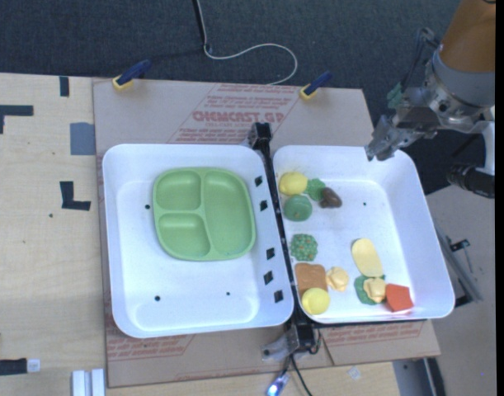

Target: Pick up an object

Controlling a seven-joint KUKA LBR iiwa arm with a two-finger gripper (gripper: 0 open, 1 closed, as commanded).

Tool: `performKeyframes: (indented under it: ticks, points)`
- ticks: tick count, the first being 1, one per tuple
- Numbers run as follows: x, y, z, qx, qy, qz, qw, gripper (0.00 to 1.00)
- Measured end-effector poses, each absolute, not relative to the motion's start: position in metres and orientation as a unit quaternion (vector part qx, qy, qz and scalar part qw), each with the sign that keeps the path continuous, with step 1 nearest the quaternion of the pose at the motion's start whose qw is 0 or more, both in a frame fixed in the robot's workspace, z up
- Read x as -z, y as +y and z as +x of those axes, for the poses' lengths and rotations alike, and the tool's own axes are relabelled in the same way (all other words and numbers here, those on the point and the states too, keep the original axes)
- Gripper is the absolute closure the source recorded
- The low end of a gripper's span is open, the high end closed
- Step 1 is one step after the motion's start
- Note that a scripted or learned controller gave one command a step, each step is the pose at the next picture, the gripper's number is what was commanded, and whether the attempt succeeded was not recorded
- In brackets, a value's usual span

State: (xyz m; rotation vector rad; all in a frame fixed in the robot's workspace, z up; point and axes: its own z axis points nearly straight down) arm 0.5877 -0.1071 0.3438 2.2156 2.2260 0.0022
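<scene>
Small toy foods lie in the right bin (400, 180): a yellow lemon (292, 183), a green round piece (298, 209), a dark brown piece (330, 197), a green broccoli-like piece (303, 246), a toast slice (309, 275), a yellow ball (315, 301), a pale yellow oval (367, 256) and an orange-red block (398, 297). My gripper (382, 147) hangs over the bin's far right corner, apart from all of them. Nothing shows between its fingers.
The left bin (128, 221) holds a green divided plate (205, 214). A black divider (272, 221) runs between the bins. Yellow and blue clamps (132, 73) (316, 83) pin the cardboard at the back. A white cable (235, 52) loops behind.
</scene>
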Motion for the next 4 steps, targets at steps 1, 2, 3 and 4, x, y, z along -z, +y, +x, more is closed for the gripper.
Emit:
performKeyframes:
  ticks: [1, 2, 3, 4]
  points:
    - [-0.497, -0.076, 0.585, -0.0060, 0.709, 0.705, 0.007, 1.00]
    - [-0.371, -0.027, 0.555, 0.0046, 0.709, 0.705, -0.006, 1.00]
    - [-0.395, 0.077, 0.482, 0.0000, 0.712, 0.703, -0.002, 1.00]
    - [-0.427, 0.093, 0.490, -0.0008, 0.708, 0.706, 0.001, 1.00]
